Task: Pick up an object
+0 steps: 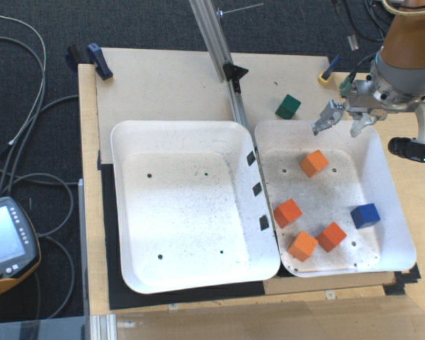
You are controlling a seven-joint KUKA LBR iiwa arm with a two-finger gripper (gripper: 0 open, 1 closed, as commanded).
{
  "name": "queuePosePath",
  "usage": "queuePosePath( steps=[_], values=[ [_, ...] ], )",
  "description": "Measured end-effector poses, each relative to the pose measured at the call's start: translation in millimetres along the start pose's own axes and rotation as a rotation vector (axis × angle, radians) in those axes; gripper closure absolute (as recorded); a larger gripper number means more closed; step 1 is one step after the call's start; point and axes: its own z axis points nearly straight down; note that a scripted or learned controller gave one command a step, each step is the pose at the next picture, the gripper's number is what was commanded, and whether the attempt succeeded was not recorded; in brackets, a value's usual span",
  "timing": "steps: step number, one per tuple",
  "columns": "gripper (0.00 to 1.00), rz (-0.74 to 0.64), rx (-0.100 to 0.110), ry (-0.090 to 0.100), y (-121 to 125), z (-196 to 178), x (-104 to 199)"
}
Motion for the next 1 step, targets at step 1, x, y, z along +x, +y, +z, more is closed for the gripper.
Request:
queuePosePath(
  steps=[1],
  values=[
    [0.00, 0.004, 0.009, 0.002, -25.9, 119.0, -25.4]
  ],
)
